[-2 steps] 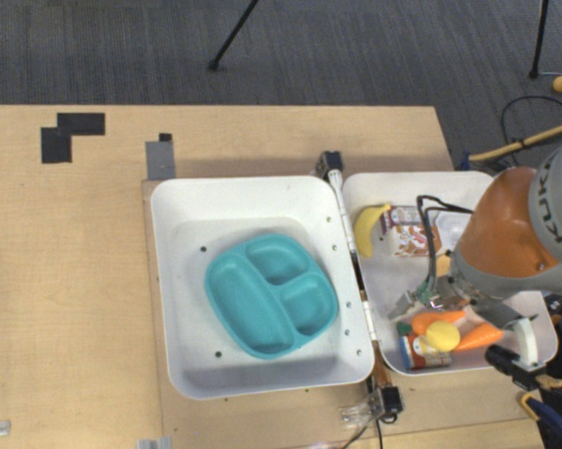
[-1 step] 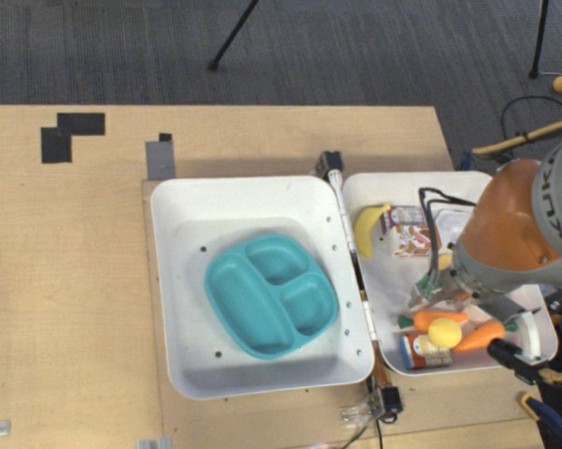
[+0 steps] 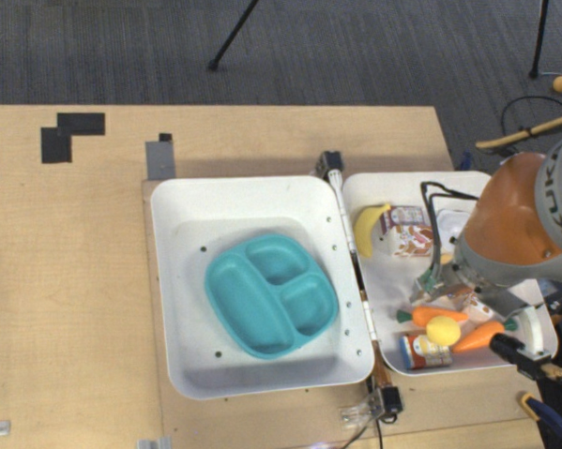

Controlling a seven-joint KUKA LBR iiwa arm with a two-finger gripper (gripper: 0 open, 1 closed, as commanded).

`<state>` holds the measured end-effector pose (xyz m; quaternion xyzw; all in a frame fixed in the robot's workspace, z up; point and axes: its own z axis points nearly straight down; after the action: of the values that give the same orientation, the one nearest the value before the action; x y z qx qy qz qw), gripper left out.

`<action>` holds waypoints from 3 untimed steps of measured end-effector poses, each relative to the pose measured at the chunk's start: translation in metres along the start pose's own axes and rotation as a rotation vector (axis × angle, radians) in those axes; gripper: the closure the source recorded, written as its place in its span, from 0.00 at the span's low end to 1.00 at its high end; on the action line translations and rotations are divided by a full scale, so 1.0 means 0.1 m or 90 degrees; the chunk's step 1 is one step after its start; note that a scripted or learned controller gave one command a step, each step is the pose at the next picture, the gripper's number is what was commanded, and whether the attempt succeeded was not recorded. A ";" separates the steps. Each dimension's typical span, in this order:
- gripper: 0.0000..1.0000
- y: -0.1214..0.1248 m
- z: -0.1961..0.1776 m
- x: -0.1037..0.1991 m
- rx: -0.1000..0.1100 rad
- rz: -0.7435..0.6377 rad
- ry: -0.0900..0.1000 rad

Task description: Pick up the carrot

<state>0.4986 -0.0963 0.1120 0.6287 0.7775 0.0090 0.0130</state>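
The orange carrot (image 3: 434, 314) lies near the front of the right bin (image 3: 391, 354), pointing left, with a yellow lemon (image 3: 443, 330) resting against it. A second orange piece (image 3: 481, 336) shows to the right of the lemon; I cannot tell whether it belongs to the same carrot. My gripper (image 3: 441, 284) hangs just above and behind the carrot, under the arm's orange band (image 3: 510, 211). Nothing is visibly held.
A banana (image 3: 368, 225) and a brown-and-white snack packet (image 3: 411, 233) lie at the back of the right bin. A small red-and-blue box (image 3: 422, 351) sits at its front. The left bin (image 3: 180, 271) holds a teal divided plate (image 3: 270, 293).
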 end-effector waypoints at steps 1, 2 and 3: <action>0.00 0.00 0.00 0.00 0.001 0.000 0.000; 0.00 -0.07 0.23 0.11 0.012 -0.094 0.005; 1.00 -0.02 0.11 0.11 0.005 -0.094 0.003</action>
<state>0.4950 -0.0860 0.1008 0.5699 0.8217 0.0062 0.0092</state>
